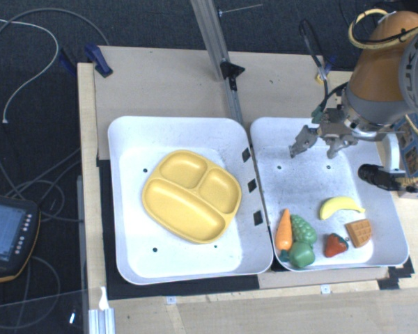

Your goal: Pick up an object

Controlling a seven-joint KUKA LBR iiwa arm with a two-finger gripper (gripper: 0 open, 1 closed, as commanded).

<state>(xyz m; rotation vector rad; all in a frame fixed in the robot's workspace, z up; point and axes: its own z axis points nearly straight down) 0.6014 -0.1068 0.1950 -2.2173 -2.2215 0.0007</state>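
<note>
My gripper (319,144) hangs open over the far part of the right bin (313,193), its fingers spread with nothing between them. Toy food lies at that bin's near end, well below the gripper: a yellow banana (339,207), a brown waffle piece (359,232), a red strawberry (335,245), an orange carrot (284,229), a bunch of green grapes (303,229) and a green pepper (302,255).
A yellow divided plate (191,195) lies in the left bin (132,242). A metal post (210,26) rises behind the bins. Black clips (251,185) sit along the seam between the bins. Cables and a tablet (7,235) lie on the floor at left.
</note>
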